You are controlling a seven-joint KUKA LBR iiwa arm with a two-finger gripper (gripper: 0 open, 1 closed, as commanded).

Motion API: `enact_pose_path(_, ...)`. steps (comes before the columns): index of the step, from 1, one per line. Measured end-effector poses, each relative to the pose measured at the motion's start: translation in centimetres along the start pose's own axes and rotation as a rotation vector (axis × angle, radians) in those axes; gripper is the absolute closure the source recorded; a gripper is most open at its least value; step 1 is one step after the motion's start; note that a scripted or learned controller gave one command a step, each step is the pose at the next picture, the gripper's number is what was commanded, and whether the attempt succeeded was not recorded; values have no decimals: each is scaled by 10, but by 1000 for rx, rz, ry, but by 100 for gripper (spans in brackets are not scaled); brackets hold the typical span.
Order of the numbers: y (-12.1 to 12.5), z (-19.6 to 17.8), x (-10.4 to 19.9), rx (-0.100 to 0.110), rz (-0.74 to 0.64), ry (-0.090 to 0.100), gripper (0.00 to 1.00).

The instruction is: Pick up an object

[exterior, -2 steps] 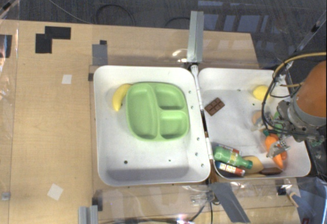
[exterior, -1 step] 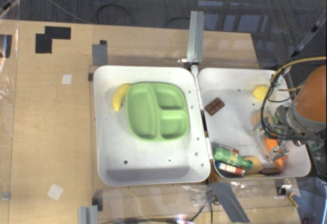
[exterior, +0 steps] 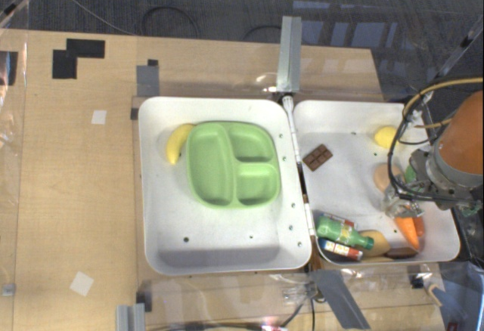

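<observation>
**Arm low over the right bin, beside the carrot**

The grey KUKA arm with its orange band [exterior: 463, 142] reaches in from the right and hangs over the right-hand shallow white bin [exterior: 344, 171], with black and yellow cables looping around its wrist. Its two-finger gripper [exterior: 399, 205] sits low near the bin's right side, just above a small orange carrot-shaped toy [exterior: 411, 230] — whether the gripper is parted or closed cannot be told, and nothing can be seen held in it.

Objects lie scattered in that same bin. A round yellow lemon-like piece [exterior: 385, 137] rests near the far edge, and a pale peach rounded piece [exterior: 381, 177] lies just left of the gripper. A flat brown chocolate-bar square [exterior: 317, 157] sits close to the dividing wall. At the near edge a green can or bottle with a red label [exterior: 344, 231] lies on its side, touching a tan bread-like lump [exterior: 376, 243].

The left-hand shallow white bin [exterior: 162, 246] holds a light green three-compartment plastic tray [exterior: 231, 164]; a yellow banana [exterior: 178, 142] lies against the tray's left rim.
</observation>
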State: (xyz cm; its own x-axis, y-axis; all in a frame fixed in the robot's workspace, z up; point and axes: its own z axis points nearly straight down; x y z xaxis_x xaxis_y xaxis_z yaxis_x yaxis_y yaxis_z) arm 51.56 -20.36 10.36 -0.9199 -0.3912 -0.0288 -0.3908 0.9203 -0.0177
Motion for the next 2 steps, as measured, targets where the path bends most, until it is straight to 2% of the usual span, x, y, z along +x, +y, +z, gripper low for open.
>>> enact_pose_path(1,0,1,0,-1,0,1,0)
enact_pose_path(2,5,13,14,-8,17,12,0)
